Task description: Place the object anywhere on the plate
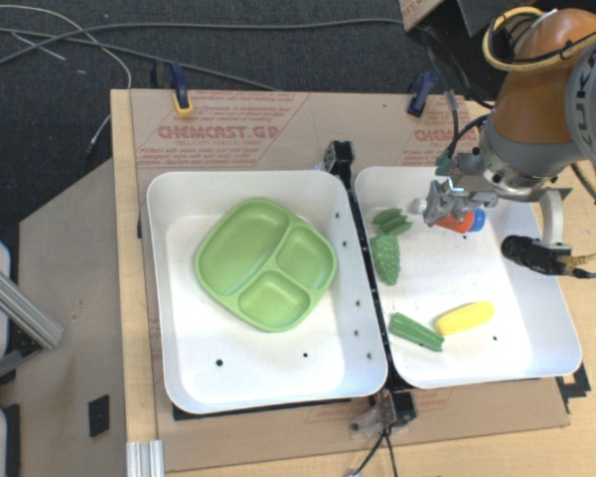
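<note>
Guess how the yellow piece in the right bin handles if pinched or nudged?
The yellow piece looks smooth and rounded, a stubby cylinder lying on its side, so it probably rolls when nudged and could squirt from a pinch. It seems a rigid, light toy. The green piece sits very close, so a push may shift both.

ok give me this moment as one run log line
claw: over right bin, above orange-blue object | plate: left bin, nothing on it | right bin also: yellow piece, green pieces
</note>
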Robot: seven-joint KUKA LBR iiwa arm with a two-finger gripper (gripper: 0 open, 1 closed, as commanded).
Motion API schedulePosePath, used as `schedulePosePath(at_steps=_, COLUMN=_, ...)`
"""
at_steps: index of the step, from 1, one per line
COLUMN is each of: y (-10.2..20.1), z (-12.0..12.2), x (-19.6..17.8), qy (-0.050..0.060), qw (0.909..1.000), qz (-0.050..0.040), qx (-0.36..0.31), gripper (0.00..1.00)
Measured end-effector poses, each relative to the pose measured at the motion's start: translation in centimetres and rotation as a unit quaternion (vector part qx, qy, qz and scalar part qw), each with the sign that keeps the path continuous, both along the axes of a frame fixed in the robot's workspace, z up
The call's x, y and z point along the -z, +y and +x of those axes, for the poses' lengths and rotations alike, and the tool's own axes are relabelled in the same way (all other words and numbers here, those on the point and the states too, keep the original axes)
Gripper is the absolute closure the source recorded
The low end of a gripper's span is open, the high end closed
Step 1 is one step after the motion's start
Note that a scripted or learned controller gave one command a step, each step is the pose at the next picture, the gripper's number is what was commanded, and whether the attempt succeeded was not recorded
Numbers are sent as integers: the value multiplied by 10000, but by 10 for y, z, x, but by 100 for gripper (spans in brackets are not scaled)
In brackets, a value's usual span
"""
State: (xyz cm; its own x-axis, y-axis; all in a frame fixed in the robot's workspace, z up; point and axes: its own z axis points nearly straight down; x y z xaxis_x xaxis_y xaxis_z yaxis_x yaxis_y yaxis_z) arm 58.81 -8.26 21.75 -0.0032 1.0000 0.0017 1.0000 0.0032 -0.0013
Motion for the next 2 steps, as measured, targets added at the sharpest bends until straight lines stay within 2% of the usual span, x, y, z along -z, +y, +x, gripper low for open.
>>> schedulePosePath(at_steps=2, y=116, z=-17, x=3, qy=8, qw=10000, qz=4, qx=-11, gripper=100)
